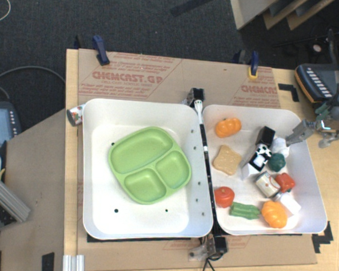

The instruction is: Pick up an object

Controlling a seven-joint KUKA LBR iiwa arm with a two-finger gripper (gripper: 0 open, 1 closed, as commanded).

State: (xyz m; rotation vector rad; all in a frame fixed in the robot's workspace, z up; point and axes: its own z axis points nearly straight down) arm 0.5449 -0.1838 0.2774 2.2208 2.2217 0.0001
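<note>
We judged the pick not yet made: every object, from the orange pepper [228, 127] to the bread slice [227, 160], lay in the right bin [315, 195], and we could not tell the state of the gripper [295, 134] at the bin's far right edge

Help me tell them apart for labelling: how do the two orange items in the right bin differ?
The upper orange item lies near the bin's back left, apart from other things; the lower orange item sits at the front right, touching the green piece and a white block. The lower one looks slightly bigger and yellower. Both are rounded, lumpy and orange, lying in the right bin.
</note>
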